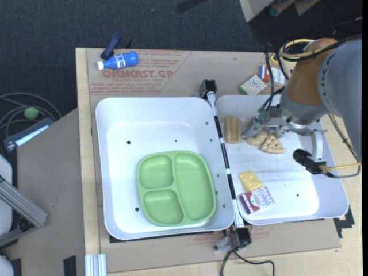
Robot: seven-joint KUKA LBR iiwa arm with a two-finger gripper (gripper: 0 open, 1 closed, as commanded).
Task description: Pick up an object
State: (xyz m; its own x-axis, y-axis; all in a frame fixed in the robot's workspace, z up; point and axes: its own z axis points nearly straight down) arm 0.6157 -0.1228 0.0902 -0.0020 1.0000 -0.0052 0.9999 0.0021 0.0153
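Gripper (261, 126) hangs low in the right bin (330, 203), touching the waffle (269, 142); its grasp I cannot tell. Crowded by the bread (232, 129), it may nudge both aside.

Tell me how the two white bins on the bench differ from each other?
The left bin holds one thing, a green divided plate, while the right bin holds several small items, among them a yellow block and a pink-and-white packet. The arm's gripper reaches into the right bin; nothing reaches into the left bin. Both are shallow, white, with rounded corners, and sit side by side.
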